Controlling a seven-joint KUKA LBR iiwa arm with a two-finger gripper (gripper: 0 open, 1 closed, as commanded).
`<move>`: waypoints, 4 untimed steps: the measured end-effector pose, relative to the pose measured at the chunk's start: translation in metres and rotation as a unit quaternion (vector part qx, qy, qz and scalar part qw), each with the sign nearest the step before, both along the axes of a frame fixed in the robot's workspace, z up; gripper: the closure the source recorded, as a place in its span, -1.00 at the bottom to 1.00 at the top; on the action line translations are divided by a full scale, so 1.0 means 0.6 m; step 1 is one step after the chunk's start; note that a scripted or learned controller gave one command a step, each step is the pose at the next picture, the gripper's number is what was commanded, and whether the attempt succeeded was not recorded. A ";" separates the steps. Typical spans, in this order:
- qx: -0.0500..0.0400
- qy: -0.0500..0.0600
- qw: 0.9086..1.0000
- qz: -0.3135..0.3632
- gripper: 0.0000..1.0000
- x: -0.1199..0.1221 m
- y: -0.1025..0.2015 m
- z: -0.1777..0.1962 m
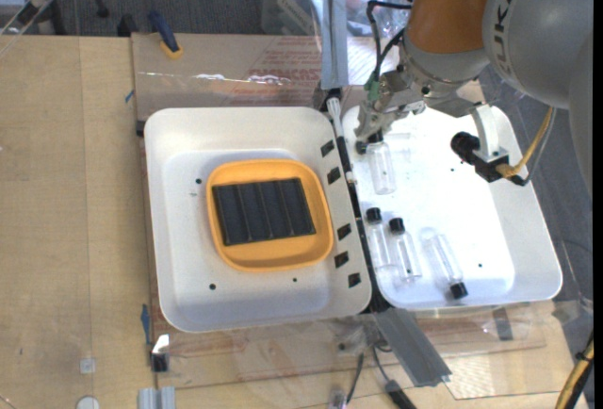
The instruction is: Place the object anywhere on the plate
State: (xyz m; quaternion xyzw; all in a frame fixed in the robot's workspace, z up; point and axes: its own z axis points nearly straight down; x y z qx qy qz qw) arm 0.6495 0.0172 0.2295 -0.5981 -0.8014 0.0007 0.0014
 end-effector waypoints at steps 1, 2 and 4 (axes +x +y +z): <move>0.000 0.000 0.995 0.097 1.00 -0.004 0.020 -0.075; 0.000 -0.001 0.988 0.156 1.00 -0.028 0.070 -0.074; 0.001 -0.001 0.972 0.233 -1.00 -0.129 0.121 -0.075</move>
